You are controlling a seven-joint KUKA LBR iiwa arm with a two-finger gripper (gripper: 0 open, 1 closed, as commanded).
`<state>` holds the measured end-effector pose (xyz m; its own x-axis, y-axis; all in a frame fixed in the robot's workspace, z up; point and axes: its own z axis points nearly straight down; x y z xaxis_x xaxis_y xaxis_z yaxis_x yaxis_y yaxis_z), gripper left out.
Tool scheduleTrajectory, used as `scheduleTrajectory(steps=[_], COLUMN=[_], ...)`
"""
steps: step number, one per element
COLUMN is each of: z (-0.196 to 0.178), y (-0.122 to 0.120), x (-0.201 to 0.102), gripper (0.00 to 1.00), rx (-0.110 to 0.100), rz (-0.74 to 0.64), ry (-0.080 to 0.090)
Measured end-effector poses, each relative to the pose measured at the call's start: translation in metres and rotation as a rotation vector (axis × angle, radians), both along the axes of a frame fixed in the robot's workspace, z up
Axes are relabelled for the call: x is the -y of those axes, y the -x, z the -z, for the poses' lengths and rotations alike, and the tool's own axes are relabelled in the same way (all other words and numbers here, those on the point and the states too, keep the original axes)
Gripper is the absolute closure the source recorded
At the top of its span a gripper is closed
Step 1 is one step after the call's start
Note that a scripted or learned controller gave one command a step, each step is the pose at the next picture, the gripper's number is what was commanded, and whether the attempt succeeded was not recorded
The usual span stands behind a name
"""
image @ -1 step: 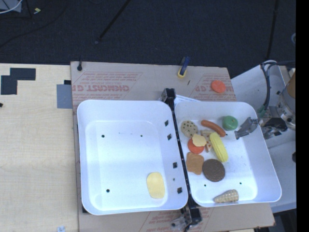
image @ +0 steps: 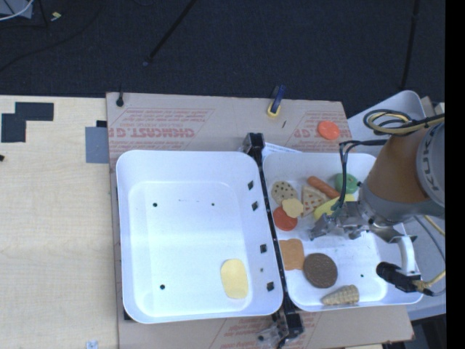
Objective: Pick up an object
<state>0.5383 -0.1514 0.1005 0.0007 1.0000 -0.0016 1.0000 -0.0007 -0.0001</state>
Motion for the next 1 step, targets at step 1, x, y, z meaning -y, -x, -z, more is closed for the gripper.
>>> scheduleTrajectory(steps=[1], z=[0.0134], y=[-0.0717], x=[-0.0151], gripper=[0.0], rx=[0.001], rz=[-0.004], ry=[-0.002])
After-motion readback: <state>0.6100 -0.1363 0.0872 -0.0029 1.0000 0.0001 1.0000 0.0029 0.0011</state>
